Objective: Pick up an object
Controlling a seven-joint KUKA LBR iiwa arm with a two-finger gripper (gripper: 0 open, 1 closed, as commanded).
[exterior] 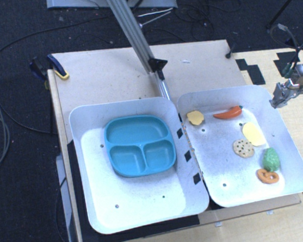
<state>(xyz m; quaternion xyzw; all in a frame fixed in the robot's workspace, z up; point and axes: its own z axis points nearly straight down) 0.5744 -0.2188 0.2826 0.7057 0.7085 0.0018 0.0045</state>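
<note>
The right bin (234, 190) holds several small food toys: a yellow round piece (195, 118), a red chili pepper (228, 113), a pale yellow oval (253, 133), a chocolate-chip cookie (243, 148), a green broccoli piece (271, 159) and an orange pretzel (268, 176). My gripper (281, 98) hangs at the far right, just outside the right bin's upper right corner, away from all the toys. Nothing shows between its fingers.
The left bin (96, 206) carries a blue divided plate (141, 145). A grey metal pole (132, 29) slants from the top down to the gap between the bins. A blue and yellow clamp (57, 67) sits at the bench's back left corner.
</note>
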